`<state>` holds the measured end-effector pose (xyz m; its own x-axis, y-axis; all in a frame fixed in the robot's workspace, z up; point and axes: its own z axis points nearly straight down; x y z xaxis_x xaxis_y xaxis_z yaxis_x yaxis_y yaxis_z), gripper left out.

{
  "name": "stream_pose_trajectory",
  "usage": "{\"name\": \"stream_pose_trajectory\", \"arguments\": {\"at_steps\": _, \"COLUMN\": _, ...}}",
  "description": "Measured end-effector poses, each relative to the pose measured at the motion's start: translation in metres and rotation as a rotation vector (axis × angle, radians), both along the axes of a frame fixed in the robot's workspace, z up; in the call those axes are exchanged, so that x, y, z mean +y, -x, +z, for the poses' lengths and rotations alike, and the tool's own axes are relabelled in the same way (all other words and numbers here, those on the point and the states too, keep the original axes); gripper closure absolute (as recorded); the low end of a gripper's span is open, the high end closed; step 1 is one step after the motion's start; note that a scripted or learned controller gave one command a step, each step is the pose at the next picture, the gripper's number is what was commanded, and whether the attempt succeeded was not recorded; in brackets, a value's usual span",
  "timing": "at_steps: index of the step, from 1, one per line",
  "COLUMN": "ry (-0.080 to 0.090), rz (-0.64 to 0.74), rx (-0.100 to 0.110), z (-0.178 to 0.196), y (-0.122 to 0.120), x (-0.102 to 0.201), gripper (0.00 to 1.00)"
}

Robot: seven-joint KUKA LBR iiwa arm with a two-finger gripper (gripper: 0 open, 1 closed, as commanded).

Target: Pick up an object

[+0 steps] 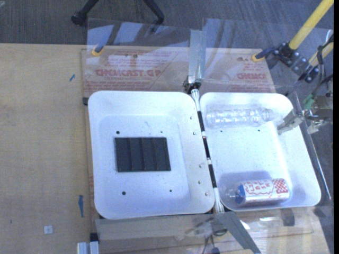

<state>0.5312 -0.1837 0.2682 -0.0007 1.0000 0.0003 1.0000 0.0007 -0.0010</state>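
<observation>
A dark grey ribbed rectangular pad (143, 154) lies flat in the middle of the left bin (106, 110). In the right bin (302, 157), a clear plastic bottle (238, 116) lies on its side along the far wall. A small bottle (261, 190) with a red-and-white label and a blue cap lies on its side near the front wall, cap pointing left.
A ridge (205, 152) with small fasteners joins the two bins. Clear panels (159, 52) stand behind them. A yellow pole and black clamps (296, 52) are at the back right, and metal fittings (307, 115) sit by the right bin's right rim.
</observation>
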Motion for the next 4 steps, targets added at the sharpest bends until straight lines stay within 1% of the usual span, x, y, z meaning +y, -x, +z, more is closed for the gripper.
{"name": "stream_pose_trajectory", "arguments": {"at_steps": 1, "ry": 0.001, "rz": -0.021, "rx": -0.001, "z": -0.116, "y": 0.052, "x": -0.014, "gripper": 0.0}}
{"name": "stream_pose_trajectory", "arguments": {"at_steps": 2, "ry": -0.001, "rz": 0.138, "rx": -0.007, "z": -0.18, "y": 0.049, "x": -0.026, "gripper": 0.0}}
{"name": "stream_pose_trajectory", "arguments": {"at_steps": 3, "ry": -0.008, "rz": -0.175, "rx": -0.001, "z": -0.148, "y": 0.05, "x": -0.034, "gripper": 0.0}}
{"name": "stream_pose_trajectory", "arguments": {"at_steps": 4, "ry": -0.004, "rz": 0.054, "rx": -0.004, "z": -0.18, "y": 0.049, "x": -0.025, "gripper": 0.0}}
